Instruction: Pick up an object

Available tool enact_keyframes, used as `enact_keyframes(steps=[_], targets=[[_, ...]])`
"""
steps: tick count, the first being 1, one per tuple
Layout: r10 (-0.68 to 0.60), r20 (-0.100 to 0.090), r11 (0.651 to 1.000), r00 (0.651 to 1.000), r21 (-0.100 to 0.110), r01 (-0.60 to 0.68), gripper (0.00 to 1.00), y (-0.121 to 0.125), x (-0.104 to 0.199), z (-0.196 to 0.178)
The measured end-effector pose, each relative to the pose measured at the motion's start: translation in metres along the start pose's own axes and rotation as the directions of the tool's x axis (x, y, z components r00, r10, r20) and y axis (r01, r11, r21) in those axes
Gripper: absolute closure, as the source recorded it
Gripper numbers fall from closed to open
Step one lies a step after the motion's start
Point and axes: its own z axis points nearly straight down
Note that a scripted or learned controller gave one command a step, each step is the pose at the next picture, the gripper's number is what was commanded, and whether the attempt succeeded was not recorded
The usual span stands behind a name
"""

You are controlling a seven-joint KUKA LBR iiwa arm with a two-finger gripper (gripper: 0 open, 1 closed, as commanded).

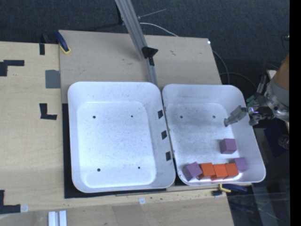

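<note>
Two white bins are sat on the worktop (113,55); the right bin (197,95) has all the blocks. The gripper (233,116) is parked over its right side, jaws' state can't be told. The lone purple cube (228,146) is found just below-left, toward the front.

- I see even, fairly bright light from overhead, with no hard shadows anywhere on the bench (113,55).
- The left bin (80,140) and right bin (207,92) read clean white, close to blown out along their rims, though their speckled floors stay legible.
- The far background is dim and dark.
- Soft, short shadows sit just beside the purple block (228,146) and under the row of blocks at the near rim.
- I find the whole picture slightly soft and grainy; small edges smear.
- The arm (277,98) at the right edge is blurred and partly cropped.
</note>
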Motion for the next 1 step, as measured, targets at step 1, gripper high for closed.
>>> enact_keyframes(steps=[1], targets=[[0.001, -0.002, 1.000, 1.000, 0.008, -0.001, 0.00, -0.0044, -0.0021, 0.1302]])
